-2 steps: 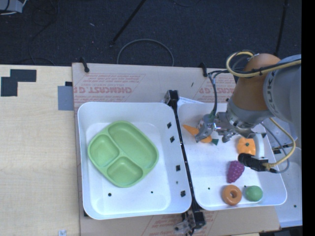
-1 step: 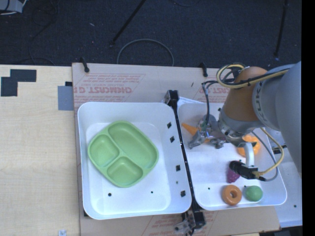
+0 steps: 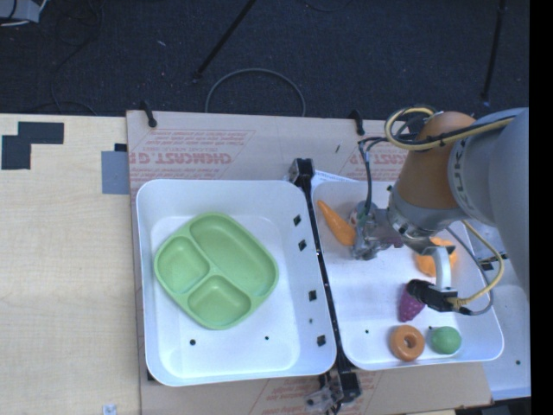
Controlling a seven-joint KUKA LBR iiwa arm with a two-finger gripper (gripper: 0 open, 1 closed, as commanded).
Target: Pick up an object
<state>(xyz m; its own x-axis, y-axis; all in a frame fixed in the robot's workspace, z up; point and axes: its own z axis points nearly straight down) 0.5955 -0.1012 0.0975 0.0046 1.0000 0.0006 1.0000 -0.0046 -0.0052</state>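
Carrot (image 3: 336, 221) lies slanted at the right bin's (image 3: 484, 353) upper left, just beside your pincer (image 3: 367, 242), whose state you cannot tell. It looks like light, stiff, smooth plastic, likely slippery; take it across the thicker middle, not the tapered tip.

Even overhead light is observed; the bins (image 3: 173, 361) are rendered bright, nearly washed out. The far floor (image 3: 259, 41) is left dim. Slight softness and grain are noted throughout.

A green divided plate (image 3: 216, 269), orange carrot (image 3: 335, 221), orange donut (image 3: 406, 342), purple grapes (image 3: 410, 302) and a green ball (image 3: 446, 340).
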